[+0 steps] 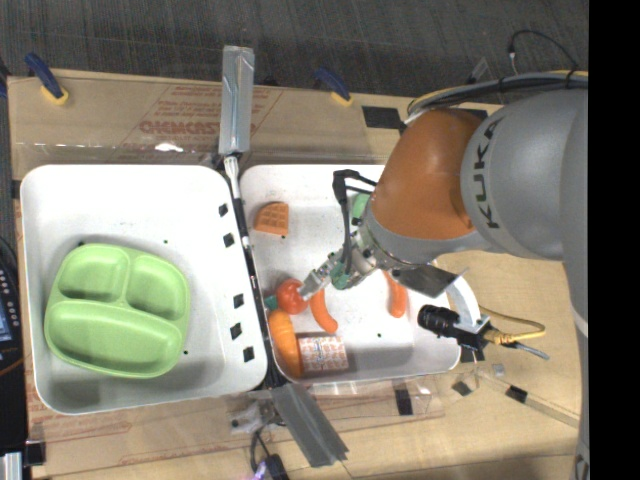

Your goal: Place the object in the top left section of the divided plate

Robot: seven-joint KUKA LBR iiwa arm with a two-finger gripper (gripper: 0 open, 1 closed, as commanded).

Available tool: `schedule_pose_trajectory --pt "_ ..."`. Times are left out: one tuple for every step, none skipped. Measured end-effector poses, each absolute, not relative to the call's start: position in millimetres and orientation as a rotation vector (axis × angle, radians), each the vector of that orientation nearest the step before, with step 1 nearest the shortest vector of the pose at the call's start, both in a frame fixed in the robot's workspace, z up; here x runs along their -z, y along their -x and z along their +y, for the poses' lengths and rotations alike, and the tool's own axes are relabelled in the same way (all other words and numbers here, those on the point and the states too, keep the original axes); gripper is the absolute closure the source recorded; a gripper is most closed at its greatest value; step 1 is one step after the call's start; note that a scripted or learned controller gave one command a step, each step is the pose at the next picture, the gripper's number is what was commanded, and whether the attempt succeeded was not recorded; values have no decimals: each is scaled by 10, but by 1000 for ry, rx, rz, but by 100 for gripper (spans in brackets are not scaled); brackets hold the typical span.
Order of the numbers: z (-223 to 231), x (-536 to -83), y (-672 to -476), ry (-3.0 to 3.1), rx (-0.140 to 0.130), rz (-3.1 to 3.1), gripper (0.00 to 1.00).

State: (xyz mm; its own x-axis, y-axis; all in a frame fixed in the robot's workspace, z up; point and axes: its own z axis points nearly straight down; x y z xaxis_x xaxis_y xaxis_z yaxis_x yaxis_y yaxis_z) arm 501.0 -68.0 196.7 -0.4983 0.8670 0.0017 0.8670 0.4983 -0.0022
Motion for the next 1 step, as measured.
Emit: schedule_pose_trajectory --pt "21 -1911 -5903 1680 -3 -2651 100"
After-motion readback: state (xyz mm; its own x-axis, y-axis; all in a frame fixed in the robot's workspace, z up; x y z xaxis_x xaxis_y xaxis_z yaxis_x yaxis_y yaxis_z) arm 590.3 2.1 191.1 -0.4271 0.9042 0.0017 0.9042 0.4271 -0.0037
